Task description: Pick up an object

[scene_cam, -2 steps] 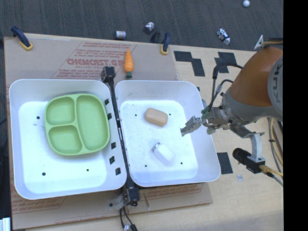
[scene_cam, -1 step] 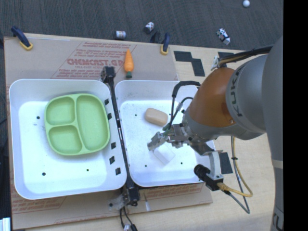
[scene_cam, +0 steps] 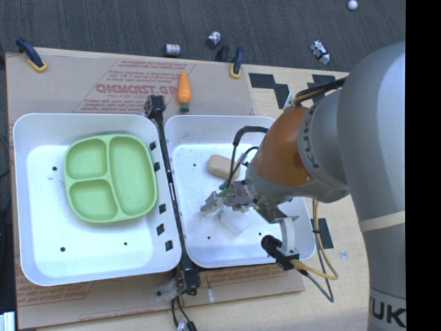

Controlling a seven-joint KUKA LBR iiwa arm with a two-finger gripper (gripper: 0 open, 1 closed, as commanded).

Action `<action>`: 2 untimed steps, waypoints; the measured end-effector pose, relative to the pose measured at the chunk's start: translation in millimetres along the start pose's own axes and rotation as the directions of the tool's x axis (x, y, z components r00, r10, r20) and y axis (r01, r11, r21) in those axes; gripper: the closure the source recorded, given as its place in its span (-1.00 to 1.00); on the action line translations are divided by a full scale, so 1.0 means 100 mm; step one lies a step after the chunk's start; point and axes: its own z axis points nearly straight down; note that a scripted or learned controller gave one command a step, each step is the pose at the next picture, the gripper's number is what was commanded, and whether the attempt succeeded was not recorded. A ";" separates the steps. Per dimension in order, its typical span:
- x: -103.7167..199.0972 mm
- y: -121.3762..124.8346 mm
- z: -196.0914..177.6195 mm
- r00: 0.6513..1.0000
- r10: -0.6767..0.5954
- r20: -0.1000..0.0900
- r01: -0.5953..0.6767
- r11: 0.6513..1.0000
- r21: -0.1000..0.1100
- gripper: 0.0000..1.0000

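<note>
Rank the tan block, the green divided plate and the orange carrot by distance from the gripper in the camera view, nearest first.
Measured from the gripper, down in the right bin:
1. Tan block, in the same bin, just above the gripper in the image.
2. Green divided plate, in the left bin.
3. Orange carrot, outside both bins on the cardboard beyond them.

arm [scene_cam: 372,150]: bulky smooth grey casing | orange band [scene_cam: 286,150] above wrist | pale seam ring low on right | partial black lettering at near-right edge | thin black cables by wrist | gripper [scene_cam: 224,200]: small, metallic, possibly grey
</note>
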 end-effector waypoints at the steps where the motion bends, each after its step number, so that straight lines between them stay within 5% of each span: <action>1: 0.00 0.01 -0.10 1.000 -0.006 0.001 0.006 1.000 0.000 1.00; 2: -0.53 0.48 -0.24 1.000 0.004 0.000 -0.004 1.000 -0.002 1.00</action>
